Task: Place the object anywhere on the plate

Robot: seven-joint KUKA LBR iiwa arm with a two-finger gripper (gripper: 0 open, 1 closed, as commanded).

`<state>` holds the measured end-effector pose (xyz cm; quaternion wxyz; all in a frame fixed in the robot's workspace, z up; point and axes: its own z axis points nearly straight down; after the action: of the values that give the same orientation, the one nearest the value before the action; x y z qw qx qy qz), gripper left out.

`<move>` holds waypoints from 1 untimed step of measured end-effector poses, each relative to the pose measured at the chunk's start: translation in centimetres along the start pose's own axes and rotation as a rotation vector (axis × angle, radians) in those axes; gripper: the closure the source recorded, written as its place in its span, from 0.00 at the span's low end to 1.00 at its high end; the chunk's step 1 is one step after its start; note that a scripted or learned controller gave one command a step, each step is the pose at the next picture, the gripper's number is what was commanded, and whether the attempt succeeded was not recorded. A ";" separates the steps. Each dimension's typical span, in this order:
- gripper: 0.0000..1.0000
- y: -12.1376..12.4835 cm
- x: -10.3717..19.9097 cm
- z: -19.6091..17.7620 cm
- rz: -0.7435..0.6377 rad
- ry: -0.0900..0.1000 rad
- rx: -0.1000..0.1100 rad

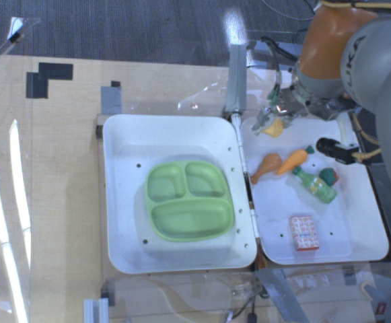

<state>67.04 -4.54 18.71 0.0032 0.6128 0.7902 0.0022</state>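
Note:
A green divided plate point(189, 200) lies in the left white bin point(124, 180). My gripper point(270, 116) hangs low over the far left corner of the right bin point(357, 241). A small yellow piece point(274, 130) sits right under its tip, touching or nearly touching it, and whether it is gripped cannot be told. An orange carrot point(293, 161) and a tan-orange drumstick-shaped piece point(266, 166) lie side by side in the middle of that bin.
A green bottle point(315, 184) lies to the right of the carrot, with a dark green and red piece point(328, 175) beside it. A small red-and-white box point(303, 232) rests near the right bin's front. A ridge point(244, 180) divides the two bins.

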 end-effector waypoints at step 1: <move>1.00 -3.0 6.5 0.0 -0.169 0.002 0.001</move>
<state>62.47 1.05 18.64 0.0025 0.5441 0.8390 0.0021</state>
